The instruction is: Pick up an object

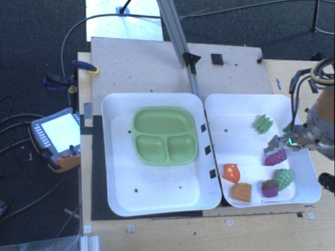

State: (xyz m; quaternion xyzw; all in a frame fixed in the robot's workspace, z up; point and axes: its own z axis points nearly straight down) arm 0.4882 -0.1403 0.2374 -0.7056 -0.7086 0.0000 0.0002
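My gripper [274, 145] hangs low over the right bin [230, 114], near its right side. Directly below and touching its tip in the view lies a purple grape bunch [276, 158]. A green grape bunch [284, 178] sits just below that, with a small purple piece [270, 188] to its left. An orange block [242, 192] and a red piece with a yellow star [231, 172] lie at the bin's front. A green leafy piece [263, 123] rests further back.
The left bin [120, 182] bears a green divided plate [165, 135]. A grey pole [175, 27] slants down to the seam between the bins. The arm's orange band [324, 109] and cables stand over the right bin's right rim. A teach pendant [56, 137] lies off the bench at left.
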